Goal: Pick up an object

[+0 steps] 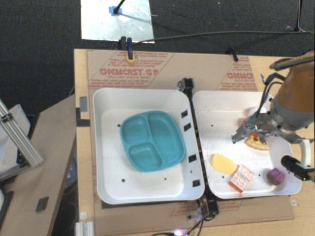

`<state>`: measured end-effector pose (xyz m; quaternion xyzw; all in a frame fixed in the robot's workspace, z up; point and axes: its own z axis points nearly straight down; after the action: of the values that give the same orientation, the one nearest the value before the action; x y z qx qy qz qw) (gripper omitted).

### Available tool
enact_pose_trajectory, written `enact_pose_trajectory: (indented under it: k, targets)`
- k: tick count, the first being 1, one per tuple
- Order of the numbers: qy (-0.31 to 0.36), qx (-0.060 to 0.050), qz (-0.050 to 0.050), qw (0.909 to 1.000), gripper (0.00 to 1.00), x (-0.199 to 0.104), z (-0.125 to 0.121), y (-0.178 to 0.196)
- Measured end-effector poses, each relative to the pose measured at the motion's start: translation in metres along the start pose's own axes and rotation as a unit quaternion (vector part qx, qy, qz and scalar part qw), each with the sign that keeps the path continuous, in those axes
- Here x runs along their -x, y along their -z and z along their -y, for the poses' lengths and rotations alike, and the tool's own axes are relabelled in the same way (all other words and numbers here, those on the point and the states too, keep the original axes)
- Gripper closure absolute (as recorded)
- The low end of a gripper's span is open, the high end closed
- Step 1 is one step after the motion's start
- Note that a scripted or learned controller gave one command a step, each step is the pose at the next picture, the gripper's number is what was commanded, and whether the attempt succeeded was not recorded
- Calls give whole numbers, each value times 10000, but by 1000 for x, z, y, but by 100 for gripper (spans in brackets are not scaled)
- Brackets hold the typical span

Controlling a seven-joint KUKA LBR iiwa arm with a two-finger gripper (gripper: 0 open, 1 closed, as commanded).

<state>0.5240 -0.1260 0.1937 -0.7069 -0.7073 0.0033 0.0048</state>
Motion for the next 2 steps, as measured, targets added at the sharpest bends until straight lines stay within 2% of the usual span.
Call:
enact_pose_trajectory:
  k: [1,2]
  targets:
    - [15,63,9,10000,0,0,-3,7]
    - [8,46,5,10000,0,-7,1,-53]
